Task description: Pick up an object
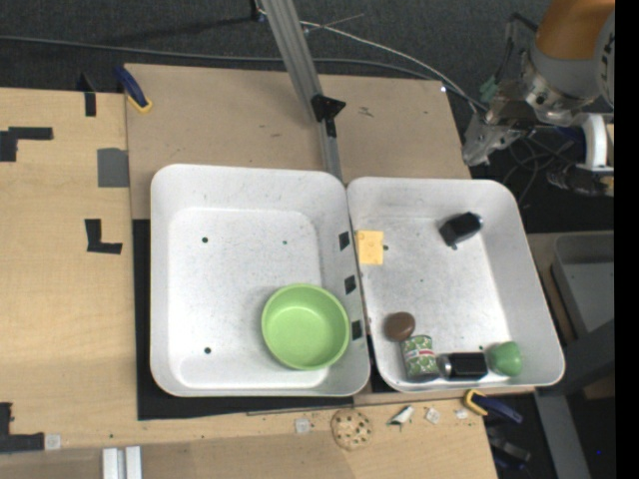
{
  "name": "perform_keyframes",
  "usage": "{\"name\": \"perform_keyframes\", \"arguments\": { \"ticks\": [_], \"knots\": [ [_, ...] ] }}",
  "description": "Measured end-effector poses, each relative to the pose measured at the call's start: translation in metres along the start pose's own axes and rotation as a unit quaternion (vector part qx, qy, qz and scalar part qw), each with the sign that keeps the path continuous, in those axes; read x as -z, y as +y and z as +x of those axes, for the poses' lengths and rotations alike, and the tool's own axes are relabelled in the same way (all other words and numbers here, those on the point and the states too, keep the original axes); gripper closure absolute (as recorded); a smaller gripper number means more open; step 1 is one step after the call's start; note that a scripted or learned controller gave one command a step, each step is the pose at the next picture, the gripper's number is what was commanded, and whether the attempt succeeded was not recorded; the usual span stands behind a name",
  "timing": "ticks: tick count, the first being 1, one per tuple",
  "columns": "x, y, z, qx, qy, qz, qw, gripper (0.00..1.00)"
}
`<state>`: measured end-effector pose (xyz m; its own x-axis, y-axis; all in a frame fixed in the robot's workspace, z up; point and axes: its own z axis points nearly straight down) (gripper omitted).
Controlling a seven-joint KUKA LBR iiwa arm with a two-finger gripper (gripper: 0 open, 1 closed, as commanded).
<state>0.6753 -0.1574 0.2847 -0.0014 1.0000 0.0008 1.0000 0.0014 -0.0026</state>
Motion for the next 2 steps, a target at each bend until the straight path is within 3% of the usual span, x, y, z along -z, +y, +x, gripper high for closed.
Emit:
{"name": "perform_keyframes", "arguments": {
  "ticks": [1, 2],
  "knots": [
    [0.000, 0.000, 0.000, 0.000, 0.000, 0.000, 1.0000, 0.00],
    [-0.052, -0.004, -0.009, -0.001, -0.001, 0.003, 1.0000, 0.00]
  ]
}}
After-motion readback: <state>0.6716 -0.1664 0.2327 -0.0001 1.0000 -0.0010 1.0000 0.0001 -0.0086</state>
